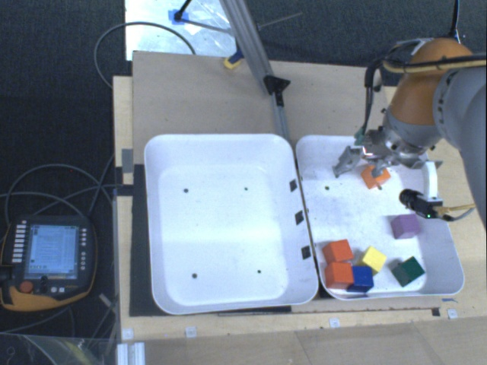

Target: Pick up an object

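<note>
A grey robot arm with an orange band reaches from the right over the right-hand shallow white bin (pixel 455 276). Its two-finger gripper (pixel 373 166) sits raised above the bin floor, apparently clamped on a small orange block (pixel 375 177) just beneath it. A purple block (pixel 405 226) lies nearby. To do this well, lift straight upward, slowly, keeping the block level and gripped.

Both bins (pixel 221 147) white. Blocks: purple (pixel 405 226), yellow (pixel 374 259), dark green (pixel 409 271), blue (pixel 363 277), plus three orange ones (pixel 338 251), one under the gripper (pixel 375 176). Arm's grey with an orange band (pixel 426 82).
</note>
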Controlling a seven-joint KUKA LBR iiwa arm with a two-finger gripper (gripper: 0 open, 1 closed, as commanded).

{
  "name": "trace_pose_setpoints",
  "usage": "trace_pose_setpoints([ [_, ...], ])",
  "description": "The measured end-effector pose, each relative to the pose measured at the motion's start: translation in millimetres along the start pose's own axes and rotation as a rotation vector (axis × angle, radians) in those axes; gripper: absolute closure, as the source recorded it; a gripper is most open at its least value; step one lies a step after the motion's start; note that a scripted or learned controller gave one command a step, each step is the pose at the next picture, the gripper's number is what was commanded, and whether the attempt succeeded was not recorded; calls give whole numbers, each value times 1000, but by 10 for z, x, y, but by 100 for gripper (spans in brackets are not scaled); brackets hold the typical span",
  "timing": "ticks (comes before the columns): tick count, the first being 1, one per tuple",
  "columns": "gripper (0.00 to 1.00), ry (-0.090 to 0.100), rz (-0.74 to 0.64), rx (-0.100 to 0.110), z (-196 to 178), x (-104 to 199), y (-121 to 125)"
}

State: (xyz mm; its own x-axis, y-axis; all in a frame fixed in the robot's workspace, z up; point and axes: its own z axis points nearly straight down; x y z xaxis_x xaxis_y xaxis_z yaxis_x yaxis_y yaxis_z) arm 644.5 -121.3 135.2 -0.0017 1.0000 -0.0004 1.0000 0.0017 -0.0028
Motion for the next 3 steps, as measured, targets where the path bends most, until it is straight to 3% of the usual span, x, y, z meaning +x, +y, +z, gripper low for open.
trace_pose_setpoints([
  [1, 0, 0, -2, -3, 455, 6, 9],
  [2, 100, 0, -3, -8, 328, 1, 22],
  [3, 100, -1, -3, -11, -325, 8, 23],
])
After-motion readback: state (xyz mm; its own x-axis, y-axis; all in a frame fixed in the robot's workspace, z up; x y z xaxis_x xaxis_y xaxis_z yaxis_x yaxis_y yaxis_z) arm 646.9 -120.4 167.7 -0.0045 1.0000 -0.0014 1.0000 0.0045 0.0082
